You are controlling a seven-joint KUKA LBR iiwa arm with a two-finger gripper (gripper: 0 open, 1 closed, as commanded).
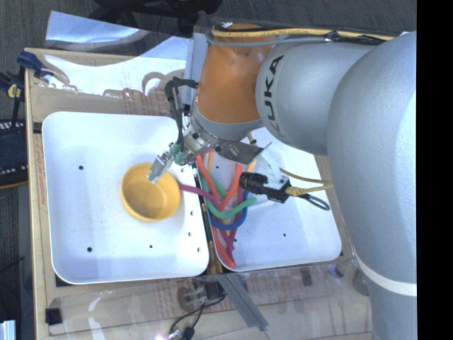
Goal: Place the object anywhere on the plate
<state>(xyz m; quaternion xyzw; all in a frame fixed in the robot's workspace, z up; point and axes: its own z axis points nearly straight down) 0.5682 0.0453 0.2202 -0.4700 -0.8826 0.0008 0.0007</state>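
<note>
Plate (150, 195) sits in left bin (78, 140); gripper (161, 165) hovers over its rim, positioned for drop, grip state unclear.

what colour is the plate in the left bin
Yellow-orange, a round shallow plate in the left bin, best seen in the camera view.

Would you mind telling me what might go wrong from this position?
1. The gripper sits at the upper right rim of the yellow plate; a release there could drop an object outside it, into the left bin.
2. The coloured cables hang over the bins' shared edge and may snag.
</note>
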